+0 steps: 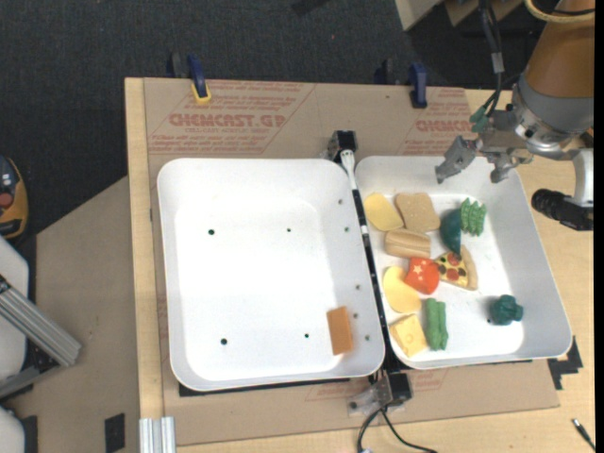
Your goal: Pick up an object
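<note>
Hovering over the far edge of the right bin point(538, 281), the pincer point(477, 163) is spread wide, holding nothing. Toy foods point(425, 253) lie in this bin, toward its left side.

you see dark grey carpet point(142, 17) around a brown board point(283, 111), blue clamps point(198, 75) on its far edge.
</note>
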You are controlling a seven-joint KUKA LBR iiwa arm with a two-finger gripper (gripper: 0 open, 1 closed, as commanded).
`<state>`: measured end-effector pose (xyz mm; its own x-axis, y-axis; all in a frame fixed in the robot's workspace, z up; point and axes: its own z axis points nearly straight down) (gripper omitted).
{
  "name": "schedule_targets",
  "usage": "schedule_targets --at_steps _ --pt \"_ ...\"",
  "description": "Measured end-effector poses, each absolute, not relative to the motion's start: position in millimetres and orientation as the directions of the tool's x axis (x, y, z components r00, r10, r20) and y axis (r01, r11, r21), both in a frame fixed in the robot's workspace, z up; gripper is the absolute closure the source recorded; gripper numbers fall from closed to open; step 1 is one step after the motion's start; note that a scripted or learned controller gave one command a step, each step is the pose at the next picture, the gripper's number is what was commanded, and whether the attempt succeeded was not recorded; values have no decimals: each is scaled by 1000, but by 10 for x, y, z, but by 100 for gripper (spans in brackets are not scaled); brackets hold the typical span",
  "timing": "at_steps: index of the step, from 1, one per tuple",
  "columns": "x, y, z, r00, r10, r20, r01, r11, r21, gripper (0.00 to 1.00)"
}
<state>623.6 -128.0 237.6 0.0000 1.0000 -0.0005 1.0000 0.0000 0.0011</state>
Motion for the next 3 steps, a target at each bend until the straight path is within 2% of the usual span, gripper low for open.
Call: schedule_targets --at_steps 1,2,3 --pt "6285 -1775 961 2 1000 -3 1000 -2 6 0" --pt "6286 -1761 1060 0 1000 -3 1000 0 6 100" --pt "6567 -1461 847 -3 1000 -2 1000 3 4 100"
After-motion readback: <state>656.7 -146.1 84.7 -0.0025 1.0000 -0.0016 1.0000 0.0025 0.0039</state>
